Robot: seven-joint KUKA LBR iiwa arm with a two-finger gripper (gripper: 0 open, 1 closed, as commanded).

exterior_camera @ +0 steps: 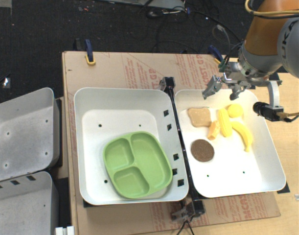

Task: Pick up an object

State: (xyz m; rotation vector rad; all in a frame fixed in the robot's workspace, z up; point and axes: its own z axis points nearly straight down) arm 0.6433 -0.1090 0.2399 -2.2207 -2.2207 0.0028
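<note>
The right bin holds a tan bread slice, a round brown patty, a small orange piece, a yellow stick-shaped piece, a yellow ball-like fruit and a yellow banana. My gripper hangs over the bin's far edge, above and behind the yellow items. It is open, its two fingers spread apart with nothing between them.
In the left bin lies a green divided plate. A black divider with clips runs between the bins. Grey trays lie off the bench to the left. Cables cross the dark floor behind.
</note>
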